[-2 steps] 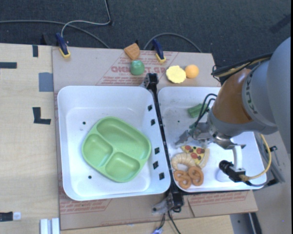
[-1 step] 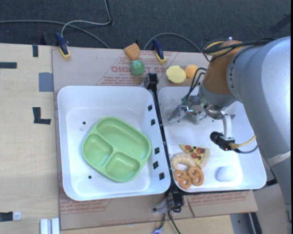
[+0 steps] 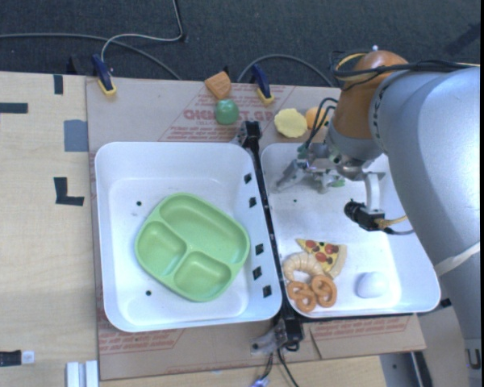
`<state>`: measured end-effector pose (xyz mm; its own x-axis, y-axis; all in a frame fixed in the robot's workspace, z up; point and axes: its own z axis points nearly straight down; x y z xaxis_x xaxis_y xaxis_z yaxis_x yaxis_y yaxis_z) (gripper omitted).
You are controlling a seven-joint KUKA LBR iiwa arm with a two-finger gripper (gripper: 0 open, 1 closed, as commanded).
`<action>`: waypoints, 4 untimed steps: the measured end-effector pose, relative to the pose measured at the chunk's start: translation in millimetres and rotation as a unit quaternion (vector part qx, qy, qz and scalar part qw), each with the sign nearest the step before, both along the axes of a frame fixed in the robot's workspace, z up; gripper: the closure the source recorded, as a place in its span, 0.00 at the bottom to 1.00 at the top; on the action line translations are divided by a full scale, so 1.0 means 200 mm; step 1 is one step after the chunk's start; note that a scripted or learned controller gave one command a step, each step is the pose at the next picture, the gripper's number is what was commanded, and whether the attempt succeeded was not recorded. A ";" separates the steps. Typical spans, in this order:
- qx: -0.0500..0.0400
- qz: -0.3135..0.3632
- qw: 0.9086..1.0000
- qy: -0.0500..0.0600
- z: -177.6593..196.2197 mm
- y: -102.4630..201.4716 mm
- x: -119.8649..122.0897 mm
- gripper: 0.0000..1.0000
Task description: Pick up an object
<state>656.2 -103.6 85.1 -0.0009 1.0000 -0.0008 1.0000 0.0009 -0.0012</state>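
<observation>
Right bin (image 3: 403, 297) is the landmark. In its near-left corner: pizza slice (image 3: 323, 254), lying flat, long axis running roughly left-right w/ a slight tilt, crust end toward the bin's left wall, tip toward the bin's middle. Touching it on the near side, pretzel (image 3: 323, 290) and a second brown twisted pc. (image 3: 300, 293), both flat, no clear long axis. Just right of those, a small white lump (image 3: 371, 284), hard to make out against the white floor; shape unclear.

Gripper (image 3: 310, 172) sits over the bin's far-left part, low above the floor, pointing toward the left wall. Fingers are a grey blur; can't tell if apart or together, nothing seen between them. Arm (image 3: 427, 135) covers the bin's far-right corner and cuts off at frame edge.

Beyond the bin's far rim, on cardboard: yellow item (image 3: 289, 122), w/ an orange one (image 3: 314, 118) beside it, partly hidden by the wrist. Further left: green ball (image 3: 227, 111) and orange block (image 3: 219, 84).

Left of the right bin: left bin (image 3: 113, 216) w/ green tray (image 3: 193, 247), 3 compartments, set at a diagonal.
</observation>
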 end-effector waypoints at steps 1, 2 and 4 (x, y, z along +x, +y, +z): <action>0.000 0.000 1.000 -0.001 0.00 0.05 0.06 0.00; -0.001 0.000 1.000 -0.001 0.00 0.01 0.06 0.00; -0.001 0.000 1.000 -0.001 0.00 -0.06 0.06 0.00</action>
